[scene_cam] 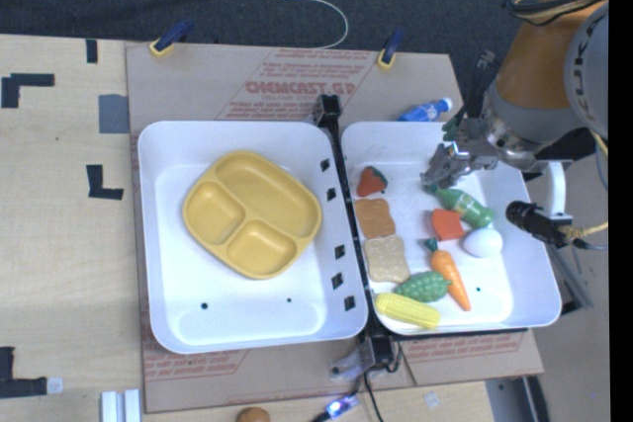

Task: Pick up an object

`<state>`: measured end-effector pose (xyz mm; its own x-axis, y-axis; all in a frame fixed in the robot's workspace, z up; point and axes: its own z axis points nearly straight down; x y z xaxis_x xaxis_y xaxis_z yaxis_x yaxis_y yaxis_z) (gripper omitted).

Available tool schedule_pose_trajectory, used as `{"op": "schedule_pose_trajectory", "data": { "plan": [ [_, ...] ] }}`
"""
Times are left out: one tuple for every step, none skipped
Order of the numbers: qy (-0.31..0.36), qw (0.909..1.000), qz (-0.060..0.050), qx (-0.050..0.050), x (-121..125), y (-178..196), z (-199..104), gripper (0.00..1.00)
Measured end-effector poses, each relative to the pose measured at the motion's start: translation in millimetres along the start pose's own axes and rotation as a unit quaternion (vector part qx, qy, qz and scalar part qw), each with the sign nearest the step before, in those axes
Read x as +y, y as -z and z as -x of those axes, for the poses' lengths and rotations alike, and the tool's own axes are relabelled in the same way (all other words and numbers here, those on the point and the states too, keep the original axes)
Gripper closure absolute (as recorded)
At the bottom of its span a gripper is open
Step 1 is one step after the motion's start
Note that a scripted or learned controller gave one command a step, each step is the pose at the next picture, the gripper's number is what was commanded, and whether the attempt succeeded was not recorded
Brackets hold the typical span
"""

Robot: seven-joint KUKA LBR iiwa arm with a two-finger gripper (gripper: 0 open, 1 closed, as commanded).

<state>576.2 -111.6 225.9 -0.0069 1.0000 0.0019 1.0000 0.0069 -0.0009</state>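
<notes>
Nearest, toy corn (407,311) and carrot (452,278) along the right bin's (534,311) front edge. Farther back, green bottle (465,205) just under gripper (442,168), nothing clamped, spread impossible to tell. Best to descend straight, centred across bottle's width, clear of the white egg (483,241).

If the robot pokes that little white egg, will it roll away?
Probably a bit. The white egg looks round and smooth, so a nudge would likely set it rolling. It may not travel far: it sits close beside the orange block and near the carrot, which could stop it. Its smooth shell might also slip between the fingers of the tool.
</notes>
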Motion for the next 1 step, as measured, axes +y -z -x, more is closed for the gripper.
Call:
{"op": "schedule_pose_trajectory", "data": {
  "plan": [
    [-0.001, 1.0000, 0.000, -0.001, 23.3, -10.3, -46.0, 1.00]
  ]
}}
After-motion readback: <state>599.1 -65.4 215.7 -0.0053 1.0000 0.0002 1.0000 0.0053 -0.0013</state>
